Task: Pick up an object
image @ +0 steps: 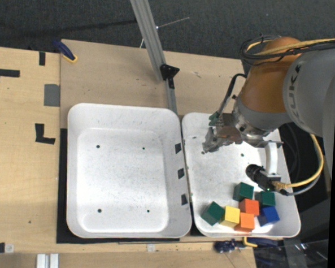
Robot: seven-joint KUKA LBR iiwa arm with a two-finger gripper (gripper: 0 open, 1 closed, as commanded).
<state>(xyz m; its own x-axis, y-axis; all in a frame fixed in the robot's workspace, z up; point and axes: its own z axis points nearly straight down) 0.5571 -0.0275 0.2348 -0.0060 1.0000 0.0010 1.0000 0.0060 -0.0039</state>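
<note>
The gripper (pixel 209 143) is hovering over the right bin (pixel 210 173); its state is unclear. Coloured blocks (pixel 243 208) are clustering near the front corner.

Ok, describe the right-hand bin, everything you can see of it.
The right bin is a shallow white tray with rounded corners and a raised rim, plastic-looking and lightly speckled. It lies flat, its left rim against the left bin. Small cubes, green, yellow, orange and blue, cluster in its near right corner; the rest of its floor is bare. The gripper hangs over its far left part, the arm covering its far right side.
</note>
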